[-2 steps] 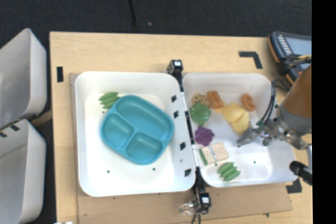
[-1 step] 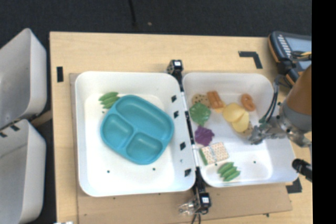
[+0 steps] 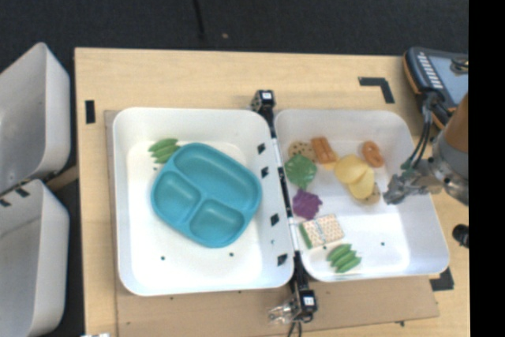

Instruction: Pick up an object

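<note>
The right bin (image 3: pixel 394 249) holds several toy foods: a green leafy piece (image 3: pixel 301 169), a purple piece (image 3: pixel 306 204), a checkered cracker (image 3: pixel 323 230), green pea pods (image 3: pixel 343 257), a brown cookie (image 3: pixel 298 147), an orange piece (image 3: pixel 322 148), another orange piece (image 3: pixel 372 154) and yellow pieces (image 3: pixel 356 176). My gripper (image 3: pixel 392 192) hangs low over the right side of this bin, just right of the yellow pieces. Nothing shows between its fingers.
The left bin (image 3: pixel 134 249) holds a blue divided plate (image 3: pixel 205 194) and a green pea pod (image 3: pixel 163 147) at its upper left. A divider with black clips (image 3: pixel 276 193) separates the bins. White containers (image 3: pixel 28 122) stand off the bench at left.
</note>
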You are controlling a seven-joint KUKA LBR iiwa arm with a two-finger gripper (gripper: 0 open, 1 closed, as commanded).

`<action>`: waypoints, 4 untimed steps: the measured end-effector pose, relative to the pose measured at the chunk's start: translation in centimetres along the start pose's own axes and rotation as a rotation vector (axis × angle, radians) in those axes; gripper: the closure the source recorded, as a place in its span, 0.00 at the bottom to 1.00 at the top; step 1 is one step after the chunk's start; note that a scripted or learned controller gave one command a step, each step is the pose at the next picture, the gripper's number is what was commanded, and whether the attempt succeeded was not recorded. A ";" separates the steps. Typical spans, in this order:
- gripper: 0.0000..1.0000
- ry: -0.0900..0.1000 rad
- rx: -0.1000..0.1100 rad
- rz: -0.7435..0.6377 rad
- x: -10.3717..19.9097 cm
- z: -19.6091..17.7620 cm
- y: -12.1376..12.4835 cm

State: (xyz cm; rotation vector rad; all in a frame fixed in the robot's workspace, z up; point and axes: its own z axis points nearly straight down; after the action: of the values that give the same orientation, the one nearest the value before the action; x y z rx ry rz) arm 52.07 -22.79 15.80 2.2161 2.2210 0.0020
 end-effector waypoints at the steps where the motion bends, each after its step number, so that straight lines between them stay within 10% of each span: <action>1: 1.00 0.000 0.000 -0.001 0.6 -5.1 0.9; 2: 1.00 0.000 0.002 -0.002 0.4 -8.3 1.1; 4: 1.00 0.002 0.004 -0.006 11.9 -8.1 5.1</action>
State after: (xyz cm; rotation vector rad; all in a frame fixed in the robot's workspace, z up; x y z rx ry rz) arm 57.11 -10.83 23.85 2.2127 2.2305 0.0005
